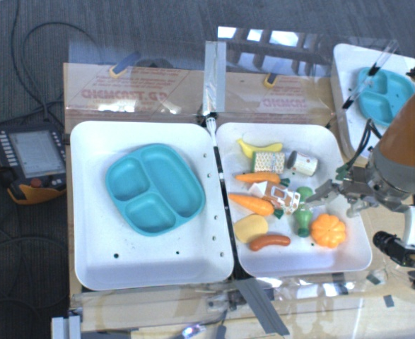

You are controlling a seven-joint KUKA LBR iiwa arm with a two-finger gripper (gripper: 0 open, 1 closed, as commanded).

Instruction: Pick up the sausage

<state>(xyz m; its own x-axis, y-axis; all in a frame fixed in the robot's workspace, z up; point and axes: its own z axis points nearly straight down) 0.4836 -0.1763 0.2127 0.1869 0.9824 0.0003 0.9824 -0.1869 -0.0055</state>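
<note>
From above we see the sausage (269, 242) lying near the front of the right bin (348, 261), just below a yellow potato-like piece (251, 227) and left of the small orange pumpkin (328, 231). The gripper (322, 191) reaches in from the right over the green vegetable (303, 219); whether it is parted or closed, we cannot tell. A teal divided plate (155, 188) sits in the left bin (94, 260)

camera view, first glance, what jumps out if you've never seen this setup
The teal divided plate stands out, alone in the left bin. The right bin holds a bright jumble of toy food: an orange pumpkin near its right edge, carrots, and the reddish sausage near the front. The gripper reaches in from the right, above the pumpkin.
</note>
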